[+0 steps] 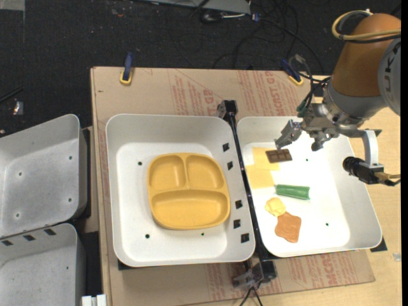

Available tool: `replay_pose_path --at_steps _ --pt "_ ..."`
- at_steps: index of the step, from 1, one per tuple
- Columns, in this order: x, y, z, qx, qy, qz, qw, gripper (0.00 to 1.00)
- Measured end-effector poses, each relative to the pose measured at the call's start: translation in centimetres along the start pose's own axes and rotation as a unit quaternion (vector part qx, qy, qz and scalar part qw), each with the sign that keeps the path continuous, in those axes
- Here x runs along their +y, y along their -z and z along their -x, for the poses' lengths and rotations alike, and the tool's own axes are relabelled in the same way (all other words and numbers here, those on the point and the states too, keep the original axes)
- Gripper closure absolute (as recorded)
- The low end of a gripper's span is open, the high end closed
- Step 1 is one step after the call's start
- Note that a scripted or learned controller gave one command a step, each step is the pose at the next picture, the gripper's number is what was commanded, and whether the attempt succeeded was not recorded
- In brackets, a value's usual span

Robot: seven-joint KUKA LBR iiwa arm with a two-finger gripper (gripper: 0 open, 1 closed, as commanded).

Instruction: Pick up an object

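A small brown square (278, 156) lies flat in the right bin (357, 234), overlapping a pale yellow slice (260, 171). The gripper (303, 135) hangs just above and right of the square, fingers spread, nothing between them. Below the square lie a green piece (292, 191), a yellow lump (275, 206) and an orange piece (288, 227). Red mirrored lettering on the board (178, 88) cannot be read. A yellow divided plate (189, 191) sits in the left bin (124, 171).

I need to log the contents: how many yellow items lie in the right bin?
3. A pale square near the divider, a second square just below it, and a small lump lower down, beside the orange piece. The arm may hide others.
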State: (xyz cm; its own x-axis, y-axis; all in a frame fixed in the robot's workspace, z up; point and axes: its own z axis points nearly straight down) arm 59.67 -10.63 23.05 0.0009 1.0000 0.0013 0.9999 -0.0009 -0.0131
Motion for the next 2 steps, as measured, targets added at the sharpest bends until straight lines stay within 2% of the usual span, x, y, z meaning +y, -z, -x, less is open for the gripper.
replay_pose_path --at_steps 1,2 --pt "0.2 0.7 0.0 -0.001 0.001 0.006 1.0000 0.00" --pt "0.2 -4.7 -1.1 0.000 0.002 0.004 1.0000 0.00"
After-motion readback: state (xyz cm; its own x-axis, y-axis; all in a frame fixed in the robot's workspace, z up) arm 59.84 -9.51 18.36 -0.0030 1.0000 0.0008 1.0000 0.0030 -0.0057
